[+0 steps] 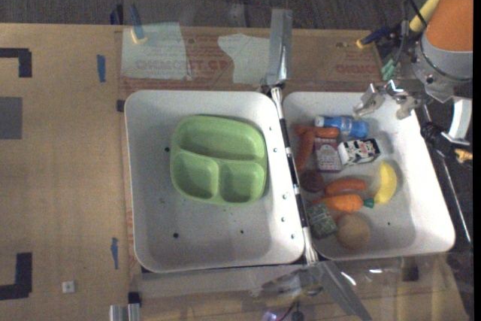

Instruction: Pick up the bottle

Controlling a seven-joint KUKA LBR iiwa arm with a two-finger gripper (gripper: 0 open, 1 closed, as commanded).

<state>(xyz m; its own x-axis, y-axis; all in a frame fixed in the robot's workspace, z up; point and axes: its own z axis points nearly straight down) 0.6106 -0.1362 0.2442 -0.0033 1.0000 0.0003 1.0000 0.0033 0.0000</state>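
Two bins (150, 237) are set side by side on the tabletop (60, 184). The bottle (342, 124) is laid flat at the back of the right bin, beside a carton (358, 152). The hand (385, 98) is held open above the bin's back edge, with nothing gripped.

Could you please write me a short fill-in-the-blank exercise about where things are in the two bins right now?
1. The green divided plate lies in the ____ bin.
2. The blue bottle lies on its ____ in the right bin.
3. The banana is coloured ____.
4. The gripper hovers near the right bin's ____ edge.

Missing words: left; side; yellow; far
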